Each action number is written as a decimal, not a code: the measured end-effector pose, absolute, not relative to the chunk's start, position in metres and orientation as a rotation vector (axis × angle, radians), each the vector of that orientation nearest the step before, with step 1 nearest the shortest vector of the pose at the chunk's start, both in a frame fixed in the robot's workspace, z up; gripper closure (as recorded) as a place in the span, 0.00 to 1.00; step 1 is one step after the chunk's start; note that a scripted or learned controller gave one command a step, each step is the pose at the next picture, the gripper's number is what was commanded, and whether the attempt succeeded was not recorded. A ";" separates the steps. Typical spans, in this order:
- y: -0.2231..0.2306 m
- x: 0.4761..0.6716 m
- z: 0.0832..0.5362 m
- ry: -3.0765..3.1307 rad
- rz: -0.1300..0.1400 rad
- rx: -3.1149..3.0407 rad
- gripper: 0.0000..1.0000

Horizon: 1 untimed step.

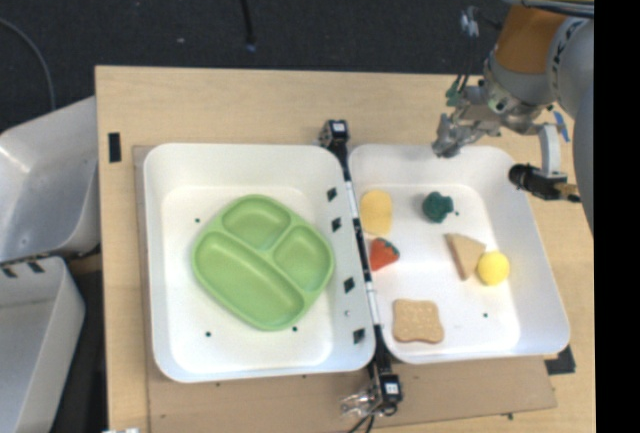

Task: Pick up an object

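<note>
We see the gripper [447, 143] over the far edge of the right bin [530, 321], near its far corner; we cannot tell its state from here and nothing sits in it. All food pieces lie in the right bin, nearer the camera than the gripper. Closest is the green piece [437, 207], just below it. The pale yellow piece [376, 211] sits left of that, with the red piece [382, 254] below it. The tan wedge [463, 252] touches the yellow ball [492, 268]. The toast slice [417, 321] lies farthest. We note the green divided plate [262, 261] in the left bin [170, 341].
</note>
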<state>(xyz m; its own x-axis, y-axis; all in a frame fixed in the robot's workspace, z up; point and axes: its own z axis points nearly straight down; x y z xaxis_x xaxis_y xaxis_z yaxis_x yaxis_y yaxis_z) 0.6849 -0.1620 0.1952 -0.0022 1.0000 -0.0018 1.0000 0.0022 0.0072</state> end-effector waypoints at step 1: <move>-0.166 0.682 0.241 2.218 0.005 2.217 1.00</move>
